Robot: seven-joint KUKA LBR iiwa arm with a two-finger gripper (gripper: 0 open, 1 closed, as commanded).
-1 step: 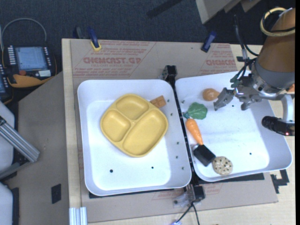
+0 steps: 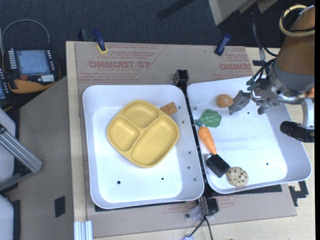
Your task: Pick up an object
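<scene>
The arm reaches in from the right over the far part of the right bin (image 2: 280, 171); its pincer (image 2: 250, 103) hangs above the white floor there, fingers spread apart with nothing between them; one dark finger (image 2: 239, 103) points left toward a small orange ball (image 2: 224, 100), close to it but apart. The other objects lie along the left side of the right bin; a green leafy piece (image 2: 209, 118) sits just near of the ball; a carrot (image 2: 207, 139) lies next to it, running toward the near edge; a black block (image 2: 217, 165) follows, touching or almost touching a round speckled cookie (image 2: 237, 176) at the near edge. The left bin (image 2: 100, 179) holds a yellow divided plate (image 2: 143, 133), with a small brown block (image 2: 169, 108) at the plate's far right rim. Both bins rest on a brown board on the desk (image 2: 125, 59); a handheld control unit (image 2: 31, 66) sits at far left.
</scene>
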